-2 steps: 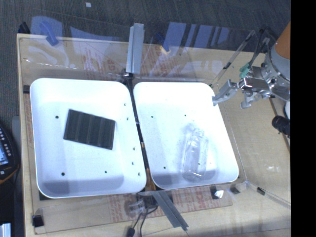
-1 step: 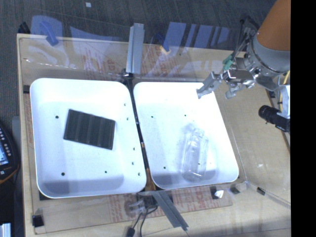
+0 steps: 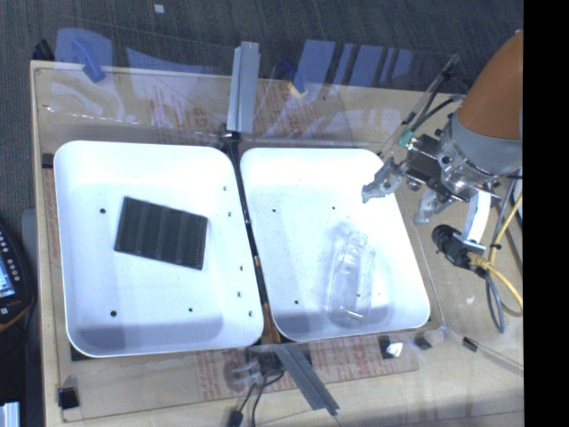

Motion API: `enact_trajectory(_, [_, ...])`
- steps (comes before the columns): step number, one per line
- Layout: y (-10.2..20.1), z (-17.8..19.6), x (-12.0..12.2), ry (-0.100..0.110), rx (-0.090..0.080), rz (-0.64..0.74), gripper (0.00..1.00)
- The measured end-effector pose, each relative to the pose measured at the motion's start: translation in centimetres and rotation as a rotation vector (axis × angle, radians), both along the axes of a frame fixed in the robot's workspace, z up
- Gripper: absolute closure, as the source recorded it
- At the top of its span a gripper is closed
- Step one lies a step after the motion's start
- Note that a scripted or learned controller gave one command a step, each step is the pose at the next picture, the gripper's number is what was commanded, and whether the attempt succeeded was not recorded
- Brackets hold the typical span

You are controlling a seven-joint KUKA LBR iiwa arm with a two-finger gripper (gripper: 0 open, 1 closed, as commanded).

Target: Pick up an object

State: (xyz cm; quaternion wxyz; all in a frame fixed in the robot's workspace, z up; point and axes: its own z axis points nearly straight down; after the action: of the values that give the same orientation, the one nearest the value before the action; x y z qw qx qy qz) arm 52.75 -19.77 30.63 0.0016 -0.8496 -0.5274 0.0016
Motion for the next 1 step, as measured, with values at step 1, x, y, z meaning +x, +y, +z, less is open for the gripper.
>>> enact_trajectory(1, [-0.35, 2.19, -2.86, -0.001, 0.001, 0.045, 0.0])
